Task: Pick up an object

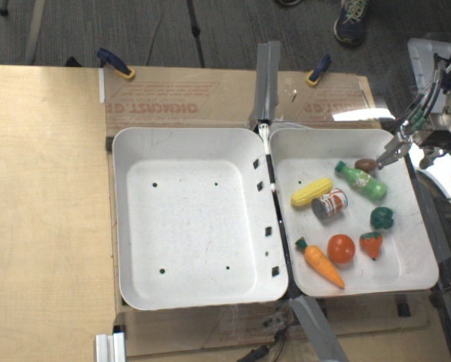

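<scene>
The left bin (188, 217) offers a wide open floor, bounded by its raised rim and the dividing rail (269, 194) where it meets the right bin (421, 270). In the right bin the clutter sits from the centre to 5 o'clock: corn cob (311, 191) touching a small can (329, 204), green bottle (361, 182) at 1 o'clock with a brown item (366, 164) at its neck, broccoli (382, 218), tomato (341, 249), strawberry (371, 243) and carrot (320, 265). Bare floor lies along that bin's 11 o'clock corner and its 9 o'clock wall. The hand (395, 151) hangs over the 1 o'clock rim.
</scene>
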`<move>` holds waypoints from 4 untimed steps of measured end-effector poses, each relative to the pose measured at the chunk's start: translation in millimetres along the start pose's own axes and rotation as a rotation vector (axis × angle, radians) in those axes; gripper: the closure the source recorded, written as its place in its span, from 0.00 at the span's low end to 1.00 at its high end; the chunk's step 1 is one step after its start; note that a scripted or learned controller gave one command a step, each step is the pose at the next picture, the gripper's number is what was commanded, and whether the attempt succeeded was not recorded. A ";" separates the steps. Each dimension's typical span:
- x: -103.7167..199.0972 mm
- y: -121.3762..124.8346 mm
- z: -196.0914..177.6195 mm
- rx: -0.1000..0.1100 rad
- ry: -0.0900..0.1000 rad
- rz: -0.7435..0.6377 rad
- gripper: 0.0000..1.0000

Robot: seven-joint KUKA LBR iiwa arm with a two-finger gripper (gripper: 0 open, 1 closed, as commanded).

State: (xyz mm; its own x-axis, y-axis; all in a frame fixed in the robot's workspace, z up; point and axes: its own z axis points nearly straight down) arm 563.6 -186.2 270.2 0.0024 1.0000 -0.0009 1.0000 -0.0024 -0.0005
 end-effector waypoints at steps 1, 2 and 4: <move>-29.4 -47.5 138.4 0.004 0.002 0.073 0.00; -20.5 -48.5 180.8 0.006 0.010 0.071 0.00; 17.4 -3.4 122.4 0.001 0.000 0.103 1.00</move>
State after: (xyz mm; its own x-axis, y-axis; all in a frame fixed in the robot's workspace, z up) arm 560.2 -168.9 147.8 0.1054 0.9944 -0.0008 0.9944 -0.1054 -0.0013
